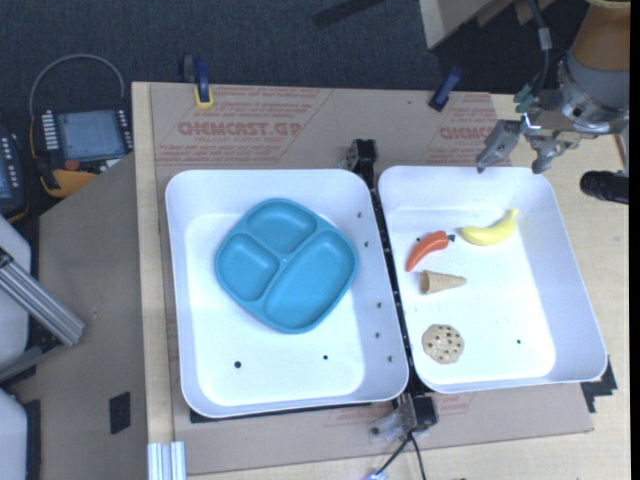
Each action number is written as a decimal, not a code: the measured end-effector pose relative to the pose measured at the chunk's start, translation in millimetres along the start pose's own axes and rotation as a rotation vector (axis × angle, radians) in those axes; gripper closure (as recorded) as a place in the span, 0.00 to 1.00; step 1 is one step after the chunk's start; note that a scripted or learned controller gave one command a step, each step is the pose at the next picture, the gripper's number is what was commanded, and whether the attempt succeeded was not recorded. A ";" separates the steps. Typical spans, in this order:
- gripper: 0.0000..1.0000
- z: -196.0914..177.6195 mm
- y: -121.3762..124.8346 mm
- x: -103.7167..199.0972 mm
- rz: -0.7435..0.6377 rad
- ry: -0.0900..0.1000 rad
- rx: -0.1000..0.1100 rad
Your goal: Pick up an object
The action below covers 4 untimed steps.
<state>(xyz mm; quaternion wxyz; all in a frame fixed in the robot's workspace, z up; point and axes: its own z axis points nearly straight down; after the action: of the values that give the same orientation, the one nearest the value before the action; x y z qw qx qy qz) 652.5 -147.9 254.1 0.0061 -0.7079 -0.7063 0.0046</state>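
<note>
Fingers spread and empty, our two-finger gripper (520,148) hovers; approach step, we judge. Next: descend onto the yellow plastic banana (489,230) just below.

Dark carpet floor (250,18), cardboard-topped bench (300,118)

Light is even and fairly bright, falling from above; both white bins (480,363) read clean without blown-out glare. Shadows are soft and short: a faint one hugs the blue plate (287,265) toward 5 o'clock. The dark floor toward 12 o'clock stays dim. Focus is moderately sharp at centre, with slight softness and compression grain overall. The arm at 2 o'clock looks a little blurred.
</note>
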 end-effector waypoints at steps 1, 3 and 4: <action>0.00 -9.2 1.6 0.6 -0.002 -0.002 -0.014; 0.00 80.9 4.5 -4.1 -0.002 -0.002 -0.009; 0.00 122.5 4.5 -4.3 -0.002 -0.002 -0.011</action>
<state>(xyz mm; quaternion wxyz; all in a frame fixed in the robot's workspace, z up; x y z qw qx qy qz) 655.1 -151.9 131.5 0.0015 -0.7071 -0.7071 0.0012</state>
